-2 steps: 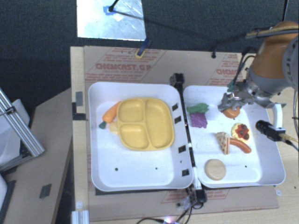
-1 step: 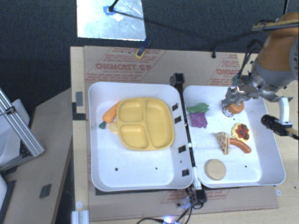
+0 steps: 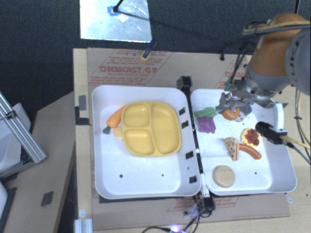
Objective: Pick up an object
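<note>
White glossy bin (image 3: 146,188) holds a compartmented yellow plate (image 3: 148,128).

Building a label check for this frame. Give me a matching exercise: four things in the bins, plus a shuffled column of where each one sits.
Things:
1. yellow plate
2. carrot
3. round bun
4. purple leaf

Places:
A. near front edge of the right bin
B. middle of the left bin
C. right bin, close to the divider between the bins
D. left bin, against the plate's left edge

Pairs: 1-B, 2-D, 3-A, 4-C
</note>
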